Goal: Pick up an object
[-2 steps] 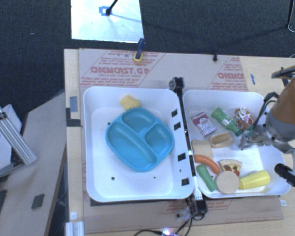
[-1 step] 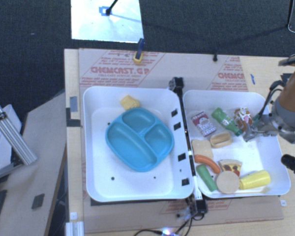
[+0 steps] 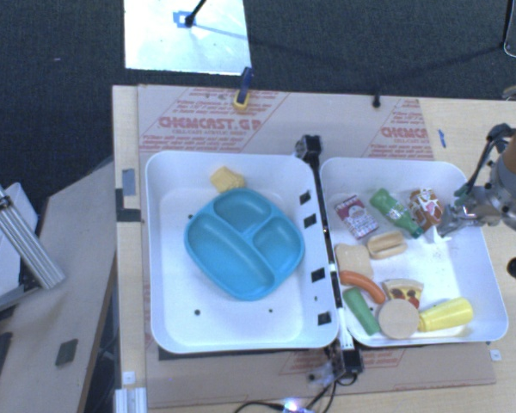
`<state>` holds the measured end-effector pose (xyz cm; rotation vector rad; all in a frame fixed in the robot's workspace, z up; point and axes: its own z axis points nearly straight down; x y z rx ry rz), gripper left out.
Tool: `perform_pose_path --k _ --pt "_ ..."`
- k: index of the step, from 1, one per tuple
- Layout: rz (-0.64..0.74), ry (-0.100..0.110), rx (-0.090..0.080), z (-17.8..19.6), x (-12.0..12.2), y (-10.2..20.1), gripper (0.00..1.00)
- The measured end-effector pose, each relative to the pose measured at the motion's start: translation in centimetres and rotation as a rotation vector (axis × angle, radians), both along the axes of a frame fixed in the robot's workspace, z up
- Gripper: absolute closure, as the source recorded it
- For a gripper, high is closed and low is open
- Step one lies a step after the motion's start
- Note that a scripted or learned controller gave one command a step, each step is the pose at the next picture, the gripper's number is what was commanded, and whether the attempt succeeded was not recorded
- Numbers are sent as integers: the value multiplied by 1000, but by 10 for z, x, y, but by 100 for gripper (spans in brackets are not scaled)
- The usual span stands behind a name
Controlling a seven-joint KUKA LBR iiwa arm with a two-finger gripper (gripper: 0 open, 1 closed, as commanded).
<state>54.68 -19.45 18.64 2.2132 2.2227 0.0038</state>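
Note:
The right bin (image 3: 486, 269) holds several toy foods: a red and white packet (image 3: 355, 216), a green bottle (image 3: 394, 211), a red speckled piece (image 3: 426, 206), a hot dog bun (image 3: 386, 245), a pizza slice (image 3: 402, 292) and a yellow piece (image 3: 445, 315). My gripper (image 3: 453, 223) comes in from the right edge. It hangs low over the right bin's upper right part, just right of the red speckled piece. I see nothing held in it.
The left bin (image 3: 168, 256) holds a blue divided plate (image 3: 243, 242) and a small yellow block (image 3: 227, 179) behind it. A black divider (image 3: 320, 231) runs between the bins. More foods crowd the right bin's front: a bread slice (image 3: 353, 259), an orange sausage (image 3: 363, 284), a green stick (image 3: 359, 310) and a tan disc (image 3: 399, 319).

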Motion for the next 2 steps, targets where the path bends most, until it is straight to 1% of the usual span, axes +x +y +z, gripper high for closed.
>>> perform_pose_path --k 1,2 --pt "0 -1 0 41 2 0 100" --pt "6 2 2 39 16 56 100"
